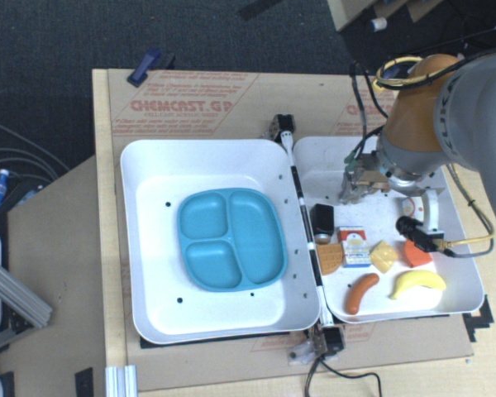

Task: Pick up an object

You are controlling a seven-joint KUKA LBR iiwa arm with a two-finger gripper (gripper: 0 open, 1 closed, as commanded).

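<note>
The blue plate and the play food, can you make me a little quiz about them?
1. True or false: the blue divided plate sits in the left bin.
2. Which lies nearest the right bin's front edge: A the banana, B the black block, C the small box?
3. What long reddish food lies left of the banana?

Key: 1 true. 2 A. 3 the sausage.

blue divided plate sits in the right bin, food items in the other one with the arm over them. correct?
Not quite. The camera view shows the blue divided plate in the left bin. The food items, such as the banana and sausage, lie in the right bin, under the arm.
</note>
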